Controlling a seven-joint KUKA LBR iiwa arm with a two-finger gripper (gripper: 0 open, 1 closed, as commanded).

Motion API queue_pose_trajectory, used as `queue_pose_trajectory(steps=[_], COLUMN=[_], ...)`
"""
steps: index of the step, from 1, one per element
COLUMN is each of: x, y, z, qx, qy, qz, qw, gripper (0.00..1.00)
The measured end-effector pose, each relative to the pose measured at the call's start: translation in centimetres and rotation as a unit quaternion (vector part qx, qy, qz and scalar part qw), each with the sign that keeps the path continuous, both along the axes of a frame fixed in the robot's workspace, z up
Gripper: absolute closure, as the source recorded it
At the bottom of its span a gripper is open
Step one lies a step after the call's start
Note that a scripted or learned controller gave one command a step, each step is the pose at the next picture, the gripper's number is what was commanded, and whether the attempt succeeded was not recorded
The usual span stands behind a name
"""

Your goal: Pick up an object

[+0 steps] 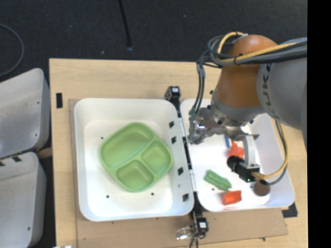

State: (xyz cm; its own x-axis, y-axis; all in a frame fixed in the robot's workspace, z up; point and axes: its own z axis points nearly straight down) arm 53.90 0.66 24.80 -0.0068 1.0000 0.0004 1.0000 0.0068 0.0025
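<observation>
Four small things lie in the right bin (pixel 243 206): a green pod-shaped piece (pixel 217 180) near its middle, an orange-red block (pixel 232 197) just beside it on the near side, an orange piece (pixel 236 150) farther back, and a brown round piece (pixel 261 188) toward the near right corner. The left bin (pixel 83 138) holds a green divided plate (pixel 135 156), lying flat. The gripper (pixel 198 132) hangs low at the far left of the right bin, close to the wall between the bins and apart from all four pieces. I cannot tell how wide it stands, and nothing shows in its hold. The pod looks the easiest pick, as it is probably light, stiff plastic, narrow enough to pinch across its middle, with open floor on both long sides. The block would likely handle the same but sits nearer the rim. The plate seems smooth and too broad, so only its edge would offer a hold.
</observation>
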Motion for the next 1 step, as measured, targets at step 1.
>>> queue_pose_trajectory(steps=[1], x=[-1.30], y=[6.19], z=[-0.50], qx=[0.0010], qy=[0.002], qz=[0.001], qw=[1.0000], gripper=[1.00])
